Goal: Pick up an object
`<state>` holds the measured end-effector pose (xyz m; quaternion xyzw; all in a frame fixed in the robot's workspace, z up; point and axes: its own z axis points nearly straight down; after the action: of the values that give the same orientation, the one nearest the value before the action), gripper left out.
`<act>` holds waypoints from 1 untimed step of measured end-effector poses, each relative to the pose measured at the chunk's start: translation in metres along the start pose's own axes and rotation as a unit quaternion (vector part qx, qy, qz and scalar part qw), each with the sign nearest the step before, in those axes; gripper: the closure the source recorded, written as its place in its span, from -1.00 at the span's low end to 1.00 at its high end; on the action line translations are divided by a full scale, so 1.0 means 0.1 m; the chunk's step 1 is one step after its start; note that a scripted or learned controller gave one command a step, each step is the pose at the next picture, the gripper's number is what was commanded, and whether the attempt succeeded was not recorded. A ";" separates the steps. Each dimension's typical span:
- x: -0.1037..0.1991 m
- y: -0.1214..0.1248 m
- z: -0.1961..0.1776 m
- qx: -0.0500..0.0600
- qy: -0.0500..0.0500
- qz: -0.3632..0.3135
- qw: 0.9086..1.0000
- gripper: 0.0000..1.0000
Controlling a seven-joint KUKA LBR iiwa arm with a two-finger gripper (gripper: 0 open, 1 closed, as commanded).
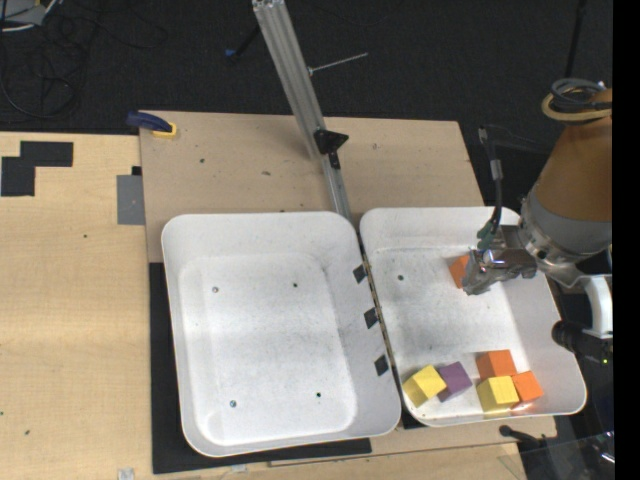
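We saw the gripper (pixel 478 276) down inside the right bin (pixel 430 238), at about 2 o'clock from that bin's centre, with the grey arm (pixel 570 208) reaching in from 3 o'clock. Its metal tip sat right against an orange block (pixel 458 270), which peeked out on the gripper's 9 o'clock side. We could not tell how wide the fingers stood, nor whether the block lay between them. At the bin's 5 o'clock corner we counted a cluster: a yellow block (pixel 426 383) touching a purple block (pixel 455 377), then a second orange block (pixel 495 364), another yellow block (pixel 497 393) and a third orange block (pixel 527 386). The left bin (pixel 190 238) lay alongside at 9 o'clock.
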<state>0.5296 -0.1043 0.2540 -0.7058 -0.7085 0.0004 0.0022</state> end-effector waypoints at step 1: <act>0.44 0.06 0.00 0.000 0.000 0.000 1.000 1.00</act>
<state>0.5352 -0.0605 0.2545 -0.7059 -0.7083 0.0002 0.0020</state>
